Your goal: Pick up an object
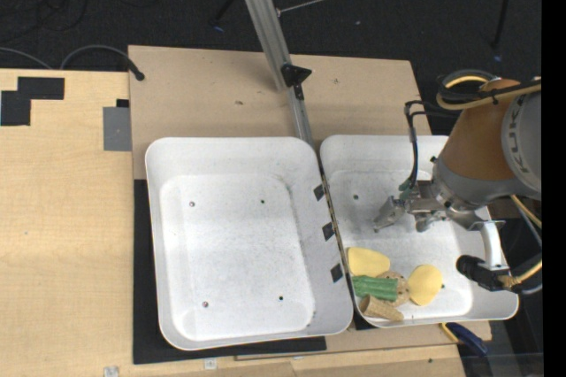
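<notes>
In the right bin (371,163), several small objects lie by the front edge: a yellow piece (367,261), a green piece (376,286), a tan piece (383,307) and a rounded yellow piece (425,284). My gripper (404,219) hangs over the middle of this bin, behind the objects and apart from them. Its two grey fingers (386,214) are spread open with nothing between them. The grey arm with its orange band (478,145) comes in from the right and hides the bin's right side.
The left bin (177,163) stands beside the right one, their rims meeting along a divider with black clips (328,230). A slanted metal rail (265,21) rises behind the bins. Cables (412,136) hang by the wrist.
</notes>
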{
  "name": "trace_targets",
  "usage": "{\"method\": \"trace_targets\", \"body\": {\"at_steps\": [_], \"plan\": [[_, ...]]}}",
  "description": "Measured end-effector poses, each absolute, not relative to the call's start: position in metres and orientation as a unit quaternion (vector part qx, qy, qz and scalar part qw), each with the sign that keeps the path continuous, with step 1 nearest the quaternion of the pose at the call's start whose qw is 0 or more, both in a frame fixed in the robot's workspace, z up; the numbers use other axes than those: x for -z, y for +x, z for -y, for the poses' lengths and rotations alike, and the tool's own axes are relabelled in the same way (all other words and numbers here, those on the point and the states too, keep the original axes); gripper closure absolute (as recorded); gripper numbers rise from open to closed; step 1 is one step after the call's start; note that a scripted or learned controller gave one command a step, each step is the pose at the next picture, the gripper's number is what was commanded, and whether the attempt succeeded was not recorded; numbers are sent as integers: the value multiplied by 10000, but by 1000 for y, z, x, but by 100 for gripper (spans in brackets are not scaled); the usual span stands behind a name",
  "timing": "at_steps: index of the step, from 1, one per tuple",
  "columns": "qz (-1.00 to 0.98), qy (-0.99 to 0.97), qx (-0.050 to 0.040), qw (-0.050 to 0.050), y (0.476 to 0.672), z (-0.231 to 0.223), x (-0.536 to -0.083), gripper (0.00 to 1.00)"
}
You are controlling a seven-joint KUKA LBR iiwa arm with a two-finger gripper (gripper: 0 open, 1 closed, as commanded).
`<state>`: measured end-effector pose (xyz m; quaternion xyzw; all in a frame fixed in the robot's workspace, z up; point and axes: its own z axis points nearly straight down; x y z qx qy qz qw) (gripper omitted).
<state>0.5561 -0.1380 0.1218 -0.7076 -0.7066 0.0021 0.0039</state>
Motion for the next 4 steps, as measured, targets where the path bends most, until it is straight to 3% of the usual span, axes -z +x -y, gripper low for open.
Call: {"method": "trace_targets", "body": {"at_steps": [1, 2, 3, 4], "plan": [[7043, -7099, -12, 20, 557, 141, -135, 100], [7076, -7066, 9, -17, 565, 147, -193, 100], [7070, -7072, -1, 1, 565, 148, -207, 100], [7081, -7061, -1, 23, 560, 104, -214, 100]]}}
